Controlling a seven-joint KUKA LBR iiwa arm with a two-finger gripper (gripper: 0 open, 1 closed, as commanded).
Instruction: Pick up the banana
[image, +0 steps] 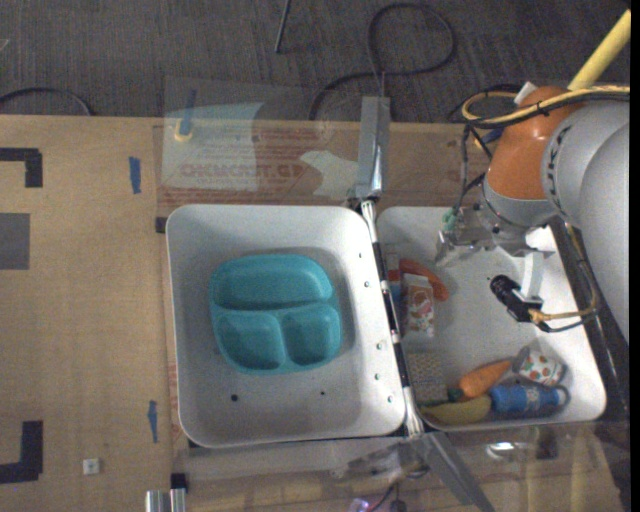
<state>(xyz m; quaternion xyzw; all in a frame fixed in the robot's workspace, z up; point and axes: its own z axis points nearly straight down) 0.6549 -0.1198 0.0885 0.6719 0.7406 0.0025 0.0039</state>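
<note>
Camera view hides my gripper's (478, 238) state; the banana (460, 410) looks light, smooth, best pinched across its middle.

Left bin (190, 300): teal three-compartment tray (276, 312) sitting roughly centre. Right bin (590, 385): banana (462, 409) lies along the near edge, near the divider, touching a carrot (486, 377) just above it and a blue bottle (524, 400) to its side. Small patterned cup (540, 367) just beyond the bottle. White packet (419, 305) and a red-orange item (424, 276) sit by the divider, further up. Arm over the bin's far side, gripper (470, 240) well apart from the banana. Black connector with cable (512, 296) hangs below the wrist.
</note>
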